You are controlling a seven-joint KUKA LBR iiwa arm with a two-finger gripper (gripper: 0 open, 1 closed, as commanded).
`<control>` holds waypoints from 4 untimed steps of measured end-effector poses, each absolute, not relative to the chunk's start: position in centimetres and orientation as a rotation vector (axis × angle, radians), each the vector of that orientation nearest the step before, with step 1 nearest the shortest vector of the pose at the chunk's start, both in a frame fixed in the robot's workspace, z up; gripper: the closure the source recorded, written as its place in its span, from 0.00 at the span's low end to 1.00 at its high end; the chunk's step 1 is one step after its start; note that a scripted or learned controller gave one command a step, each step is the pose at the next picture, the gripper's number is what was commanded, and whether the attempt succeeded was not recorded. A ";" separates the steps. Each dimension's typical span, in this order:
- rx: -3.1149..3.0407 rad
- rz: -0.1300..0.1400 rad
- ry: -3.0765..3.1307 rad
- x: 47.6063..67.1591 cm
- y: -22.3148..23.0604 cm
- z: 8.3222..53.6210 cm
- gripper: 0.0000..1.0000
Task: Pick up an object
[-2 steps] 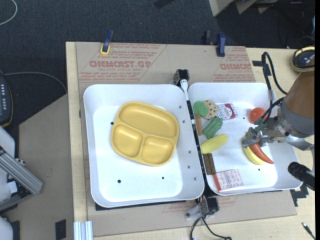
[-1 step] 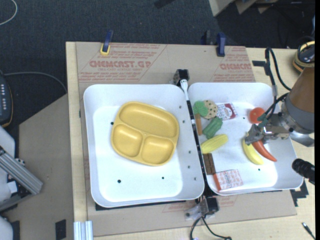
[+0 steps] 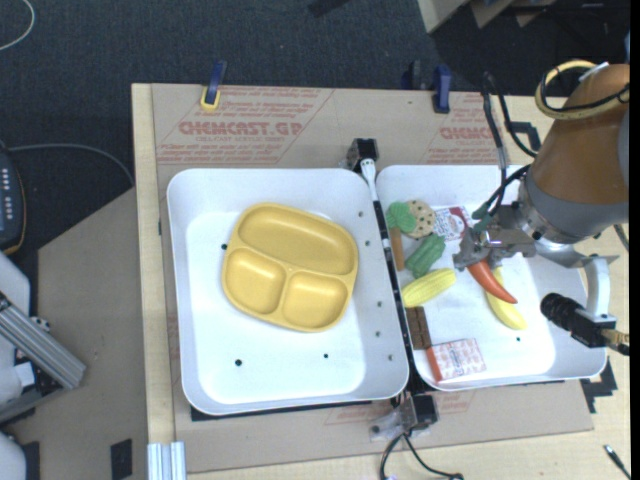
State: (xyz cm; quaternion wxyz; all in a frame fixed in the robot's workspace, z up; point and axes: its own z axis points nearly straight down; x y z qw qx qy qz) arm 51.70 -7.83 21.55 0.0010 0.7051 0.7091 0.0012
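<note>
My gripper (image 3: 481,247) is low over the right bin (image 3: 520,368), directly above the upper end of a red-orange pepper (image 3: 495,282). A yellow banana (image 3: 507,313) lies against the pepper's lower right side. To the left of the gripper are a yellow corn cob (image 3: 428,287), a green vegetable (image 3: 425,256) and a round green piece (image 3: 404,217). A red and white packet (image 3: 447,223) lies just behind the gripper. Whether the gripper touches the pepper is hidden by the wrist.
The left bin (image 3: 200,298) holds a yellow divided plate (image 3: 290,266). A red snack packet (image 3: 456,357) and a brown bar (image 3: 418,326) lie near the right bin's front. The arm's grey and orange body (image 3: 580,168) overhangs the right bin's far right side.
</note>
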 end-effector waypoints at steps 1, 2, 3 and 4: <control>2.216 0.004 2.222 56.4 -5.2 22.3 1.00; 2.216 0.003 2.224 58.3 -2.5 21.8 1.00; 2.224 -0.002 2.223 56.6 -3.4 23.0 1.00; 2.218 0.002 2.223 57.6 -2.0 22.7 1.00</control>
